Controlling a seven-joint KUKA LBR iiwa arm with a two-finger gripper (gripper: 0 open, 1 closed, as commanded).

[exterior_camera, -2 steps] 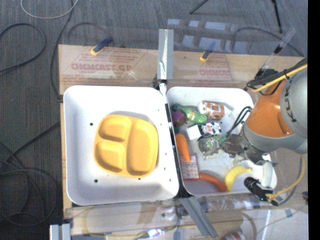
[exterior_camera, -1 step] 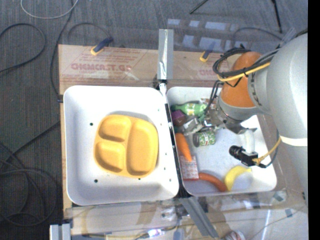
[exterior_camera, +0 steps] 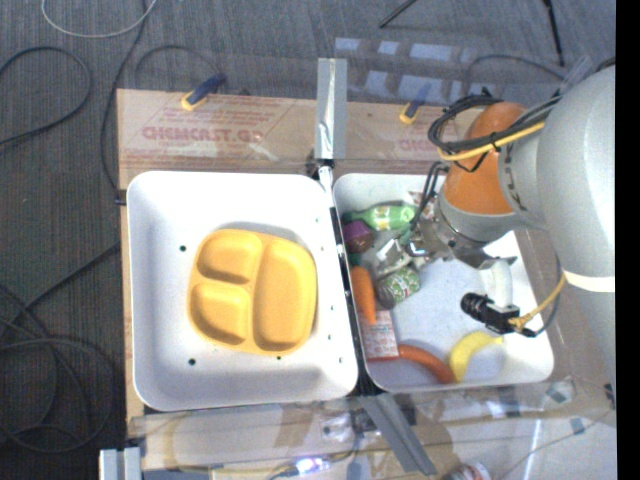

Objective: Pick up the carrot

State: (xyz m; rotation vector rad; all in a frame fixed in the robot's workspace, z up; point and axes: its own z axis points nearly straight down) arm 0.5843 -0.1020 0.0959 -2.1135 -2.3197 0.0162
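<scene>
Hovering over the right shallow white bin [exterior_camera: 535,368], two-finger hand [exterior_camera: 412,236], grip state impossible to tell. Lying against that bin's left wall, slim orange carrot [exterior_camera: 363,296], long axis running near-to-far, sitting just left of and below the hand.

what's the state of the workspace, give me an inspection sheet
surface: two white bins; left bin holds a yellow divided tray.
job's things: carrot lies along the right bin left wall, untouched.
clutter: green packet, purple item, green can, banana, orange-red item.
grippers: gripper low among the clutter.
cables: yellow and black cables on the arm; loose black cables on the floor.
surroundings: cardboard sheet, grey carpet.
</scene>
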